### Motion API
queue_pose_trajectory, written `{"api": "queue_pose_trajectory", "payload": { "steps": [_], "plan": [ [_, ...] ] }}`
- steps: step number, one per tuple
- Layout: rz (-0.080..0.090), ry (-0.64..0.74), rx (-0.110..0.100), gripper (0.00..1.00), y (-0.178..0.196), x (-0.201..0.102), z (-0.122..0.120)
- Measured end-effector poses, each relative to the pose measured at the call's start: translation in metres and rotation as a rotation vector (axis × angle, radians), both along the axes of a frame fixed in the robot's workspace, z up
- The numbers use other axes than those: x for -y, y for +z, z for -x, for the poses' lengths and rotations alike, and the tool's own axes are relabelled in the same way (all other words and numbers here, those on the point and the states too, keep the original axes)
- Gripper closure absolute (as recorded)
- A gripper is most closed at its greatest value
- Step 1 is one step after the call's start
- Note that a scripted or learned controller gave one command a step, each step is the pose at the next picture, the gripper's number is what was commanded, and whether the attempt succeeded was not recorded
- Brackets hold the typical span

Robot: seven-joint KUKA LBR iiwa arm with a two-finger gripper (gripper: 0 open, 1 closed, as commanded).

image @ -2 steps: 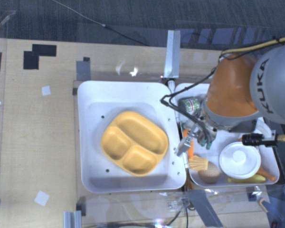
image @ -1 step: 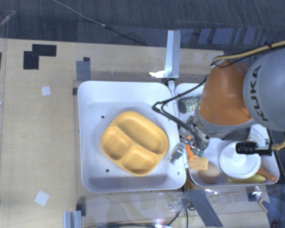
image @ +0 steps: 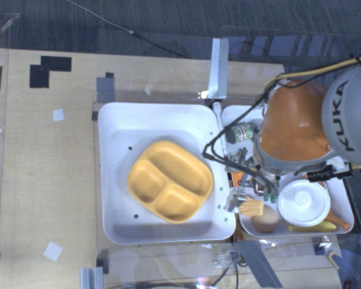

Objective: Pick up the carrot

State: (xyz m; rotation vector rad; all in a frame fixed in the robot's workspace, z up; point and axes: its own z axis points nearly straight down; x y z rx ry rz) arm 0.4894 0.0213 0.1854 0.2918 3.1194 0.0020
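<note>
An orange tapered piece that looks like the carrot (image: 342, 223) lies at the front right of the right bin (image: 349, 212), partly behind a yellow banana-like item (image: 310, 227). The arm's orange and grey wrist (image: 292, 125) hangs over the right bin and hides much of it. Below the wrist, my gripper (image: 243, 188) is low over that bin's left side, among cables, well to the left of the carrot. A small orange patch (image: 234, 178) shows beside the gripper; I cannot tell what it is.
A yellow divided plate (image: 169, 179) lies in the left bin (image: 117, 161). The right bin also holds a white bowl (image: 303, 201), a small brush (image: 251, 208), a brown round item (image: 265, 223) and a green-labelled bottle (image: 243, 132). A metal post (image: 218, 68) stands behind the bins.
</note>
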Motion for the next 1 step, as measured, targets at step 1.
{"api": "queue_pose_trajectory", "payload": {
  "steps": [1],
  "plan": [
    [0.0, 0.096, 0.0, 0.0, 0.0001, -0.0022, 0.0001]
  ]
}}
